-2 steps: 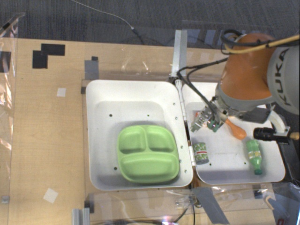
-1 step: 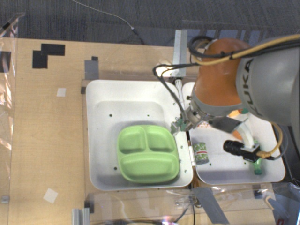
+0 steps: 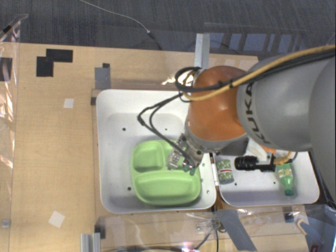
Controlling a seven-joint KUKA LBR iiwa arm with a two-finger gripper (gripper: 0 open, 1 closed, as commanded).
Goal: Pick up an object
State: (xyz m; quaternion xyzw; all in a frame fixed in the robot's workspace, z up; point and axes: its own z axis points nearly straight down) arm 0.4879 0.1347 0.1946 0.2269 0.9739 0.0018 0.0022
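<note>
- Two white bins sit side by side on the bench (image 3: 52,140). I'm parked over the left bin (image 3: 113,135), and the right bin (image 3: 310,196) butts up against it on the side I reach in from.
- Best guess at my target is the green container (image 3: 157,185). It's a two-compartment plastic thing in the left bin, lying toward the near edge of the bench and taking up a good chunk of that end.
- My gripper (image 3: 181,161) hangs right over the container, about where the smaller compartment meets the bigger one, on the side by the wall shared with the right bin.
- I honestly can't tell whether the gripper is open or closed, because my own orange wrist (image 3: 215,109) hides most of it. I can't tell if it's touching the plastic either.
- The right bin has a small can (image 3: 224,171) with a green label just beside the shared wall. There's also a green bottle (image 3: 286,181) further along toward the bench's near edge. Both are well apart from the gripper.
- Worry #1: the container looks broad, smooth and rounded. If I close on the domed top instead of a rim or the ridge between compartments, I reckon it'll just squirt out.
- Worry #2: I'm well off-centre on it. If I do catch an edge, a lopsided lift could tip the thing, clip the bin wall and drop it.
- Worry #3: it looks like a light, hollow shell. Pushing down too hard could flex it or skate it sideways.
</note>
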